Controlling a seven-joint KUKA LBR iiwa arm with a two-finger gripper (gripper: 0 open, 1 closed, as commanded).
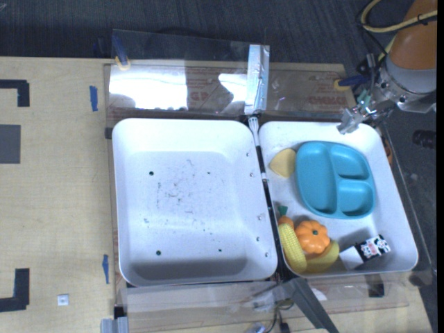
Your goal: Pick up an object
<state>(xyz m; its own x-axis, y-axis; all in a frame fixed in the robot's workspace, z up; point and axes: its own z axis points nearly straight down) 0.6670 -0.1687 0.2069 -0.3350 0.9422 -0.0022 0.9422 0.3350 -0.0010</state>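
Tool [352, 121] above right bin [399, 207] far rim, apart from blue plate [334, 180].

— Where's the arm [415, 54] just now?

— Up at the far right corner of the right-hand bin [406, 238], coming in from the right side. You can see the orange band above the wrist, and grey below that.

— And the gripper [349, 123]?

— It points down and to the left, its tip over the bin's far rim close to that corner. Nothing sits between the fingers that I can make out.

— Open or closed?

— Can't say from here; it's too small and blurred.
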